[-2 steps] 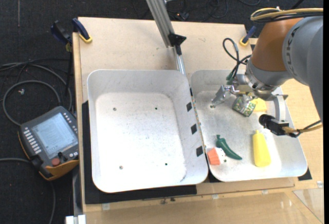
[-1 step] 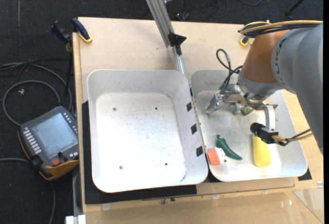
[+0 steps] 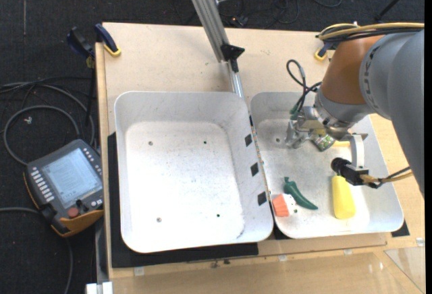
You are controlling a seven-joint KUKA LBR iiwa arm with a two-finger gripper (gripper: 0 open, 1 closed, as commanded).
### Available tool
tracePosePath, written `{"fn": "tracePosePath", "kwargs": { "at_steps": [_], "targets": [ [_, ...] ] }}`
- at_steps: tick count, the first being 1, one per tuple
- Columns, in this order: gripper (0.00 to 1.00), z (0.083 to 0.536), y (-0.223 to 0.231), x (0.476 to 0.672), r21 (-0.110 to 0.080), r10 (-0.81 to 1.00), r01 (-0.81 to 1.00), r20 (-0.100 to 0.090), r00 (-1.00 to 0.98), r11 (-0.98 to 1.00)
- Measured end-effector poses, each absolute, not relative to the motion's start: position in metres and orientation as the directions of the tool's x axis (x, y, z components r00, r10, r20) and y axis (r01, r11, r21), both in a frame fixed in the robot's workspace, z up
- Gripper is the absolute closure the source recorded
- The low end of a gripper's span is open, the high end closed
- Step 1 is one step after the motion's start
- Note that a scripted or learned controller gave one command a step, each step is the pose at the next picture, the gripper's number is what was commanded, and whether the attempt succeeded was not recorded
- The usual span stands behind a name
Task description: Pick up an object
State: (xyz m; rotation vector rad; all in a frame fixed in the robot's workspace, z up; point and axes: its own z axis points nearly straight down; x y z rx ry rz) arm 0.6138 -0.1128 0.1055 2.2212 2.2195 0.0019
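Locate the two-finger gripper (image 3: 295, 137) low over the right-hand shallow white bin (image 3: 324, 228), toward its far left corner. You cannot tell whether it is apart or together. The yellow plastic cylinder (image 3: 343, 198) lies near the bin's front right corner. The dark green curved plastic piece (image 3: 299, 193) and the small orange-and-white block (image 3: 283, 205) lie just beside each other at the front left, apart from the gripper.
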Motion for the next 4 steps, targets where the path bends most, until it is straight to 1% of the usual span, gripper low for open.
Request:
{"fn": "tracePosePath", "kwargs": {
  "at_steps": [1, 3, 4],
  "targets": [
    [1.00, 0.169, -0.115, 0.616, 0.006, 1.000, 1.000, -0.001, -0.001, 0.001],
    [1.00, 0.297, -0.111, 0.619, 0.008, 1.000, 1.000, -0.002, -0.004, 0.004],
    [1.00, 0.275, -0.064, 0.614, -0.001, 1.000, 1.000, 0.001, -0.007, 0.007]
  ]
}}
